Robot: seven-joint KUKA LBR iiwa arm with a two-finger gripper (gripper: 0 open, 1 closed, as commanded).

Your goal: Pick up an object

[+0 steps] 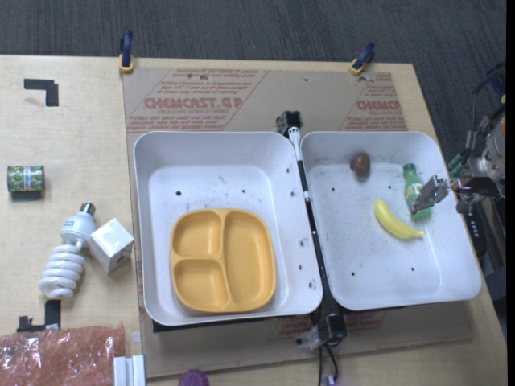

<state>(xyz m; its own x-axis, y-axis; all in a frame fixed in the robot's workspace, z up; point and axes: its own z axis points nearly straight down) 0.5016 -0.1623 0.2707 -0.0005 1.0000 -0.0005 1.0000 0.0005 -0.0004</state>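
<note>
Nearest the camera, a yellow divided plate [223,259] lies flat in the left bin [153,240]. To its left on the worktop [48,143] rest a spiral light bulb [67,256] and a small white cube [111,244], just beside each other. In the right bin [451,284] a banana [395,220] lies near the middle. Just beyond it, the jaws [426,195] reach in over the right rim, touching the lower end of a green bottle [413,185]; whether they are spread or pinching cannot be told. A brown ball [360,164] sits farther back.
</note>
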